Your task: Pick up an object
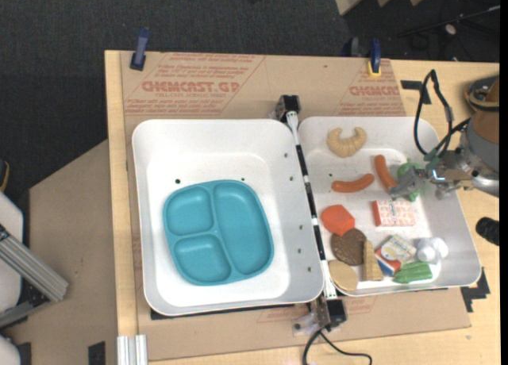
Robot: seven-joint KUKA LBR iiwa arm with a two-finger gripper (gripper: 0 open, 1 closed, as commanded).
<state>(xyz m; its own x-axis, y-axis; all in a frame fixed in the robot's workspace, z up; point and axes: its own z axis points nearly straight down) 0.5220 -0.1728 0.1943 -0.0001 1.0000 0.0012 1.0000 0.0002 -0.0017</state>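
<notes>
White bins sit side by side: the left bin (151, 197) holds a teal tray (218, 231); the right bin (460, 232) holds food toys, among them a croissant (347, 140) and two sausages (352, 184). At right, the gripper (413, 183) hovers over the right bin; grip state cannot be told.

Even, fairly bright light falls from overhead across the bench (198, 78), with no hard glare. The two white bins come close to washing out: the left bin (159, 157) shows only a faint grey shading along its inner walls, and the right bin (456, 252) is much the same. The teal tray (218, 231) casts almost no shadow. The dark floor (63, 38) beyond the bench's far edge stays dim and grainy. Focus is soft overall; small items look slightly smeared. The pincer (417, 181) near the right bin's right edge is a little blurred.
</notes>
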